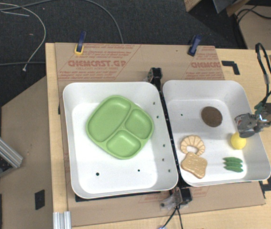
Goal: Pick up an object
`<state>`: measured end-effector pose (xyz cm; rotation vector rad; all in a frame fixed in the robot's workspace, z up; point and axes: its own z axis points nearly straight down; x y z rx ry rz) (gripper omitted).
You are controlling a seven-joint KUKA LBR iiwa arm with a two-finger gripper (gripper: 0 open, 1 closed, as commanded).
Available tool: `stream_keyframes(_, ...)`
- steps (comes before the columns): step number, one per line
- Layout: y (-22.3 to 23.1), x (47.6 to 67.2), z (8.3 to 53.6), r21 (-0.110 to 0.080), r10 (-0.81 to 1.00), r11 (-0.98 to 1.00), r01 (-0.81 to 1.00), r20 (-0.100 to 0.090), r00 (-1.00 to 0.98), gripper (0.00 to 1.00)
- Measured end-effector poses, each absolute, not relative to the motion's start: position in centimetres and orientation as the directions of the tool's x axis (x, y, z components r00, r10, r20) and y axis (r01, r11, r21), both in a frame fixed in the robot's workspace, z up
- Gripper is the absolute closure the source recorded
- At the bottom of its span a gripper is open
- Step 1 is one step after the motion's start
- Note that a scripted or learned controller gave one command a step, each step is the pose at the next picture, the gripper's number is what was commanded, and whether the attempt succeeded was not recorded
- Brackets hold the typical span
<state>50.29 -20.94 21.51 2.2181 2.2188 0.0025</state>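
Camera view, task status: pick not yet accomplished. Gripper [245, 123] positioned at right edge of right bin [192, 90], just above and touching or nearly touching yellow lemon-like ball [238, 141]. Finger state: cannot tell. No object seen lifted.

Candidate objects, all resting on right bin floor:
- Brown round disc [212, 116], toward back, near centre.
- Yellow ball, near right wall, just beside gripper.
- Green pea pod [233, 164], near front right corner.
- Croissant-shaped piece [193, 145], toward left wall.
- Toast-shaped slice [194, 165], near front edge, touching or just beside croissant piece.

Left bin [75, 175]: green divided plate [120, 126], near centre, tilted diagonally to bin walls.

Remaining, by judgement: descend over chosen object, likely yellow ball; grasp; raise clear of bin floor. Risk: ball rolling toward wall under contact.
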Motion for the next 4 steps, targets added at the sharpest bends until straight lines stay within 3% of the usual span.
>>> stream_keyframes(1,-20.5,51.2,27.2,0.004,1.0,0.002,1.0,-0.002,-0.002,1.0)
stream_keyframes(3,-10.0,52.5,26.2,-0.002,1.0,0.001,1.0,0.001,-0.001,1.0)
stream_keyframes(4,-5.2,54.4,24.7,-0.003,1.0,0.003,1.0,0.001,-0.003,1.0)
